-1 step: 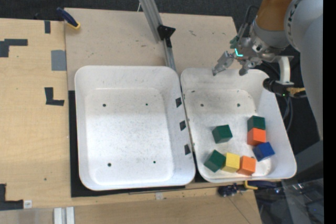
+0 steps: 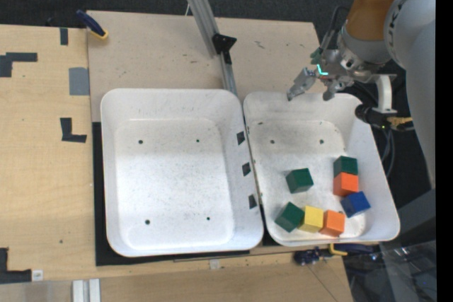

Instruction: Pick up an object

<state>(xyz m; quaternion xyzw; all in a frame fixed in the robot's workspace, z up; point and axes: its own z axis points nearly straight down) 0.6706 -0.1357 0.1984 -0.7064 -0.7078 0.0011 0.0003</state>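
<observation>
Several small blocks lie in the right bin (image 2: 368,134). A dark green block (image 2: 299,179) sits alone near the middle. At the right wall a green block (image 2: 346,165) touches an orange block (image 2: 345,183), with a blue block (image 2: 355,203) just below. Along the front wall are a green block (image 2: 289,216), a yellow block (image 2: 313,218) and an orange block (image 2: 333,222) in a row. My gripper (image 2: 311,86) hangs above the bin's far edge, open, its two fingers spread with nothing between them. It is well away from all the blocks.
The left bin (image 2: 113,152) stands beside the right one. A slanted metal rail (image 2: 202,3) runs down to the gap between the bins. A blue and yellow tool (image 2: 92,23) lies on the bench at the far left. Cables hang at the right bin's side.
</observation>
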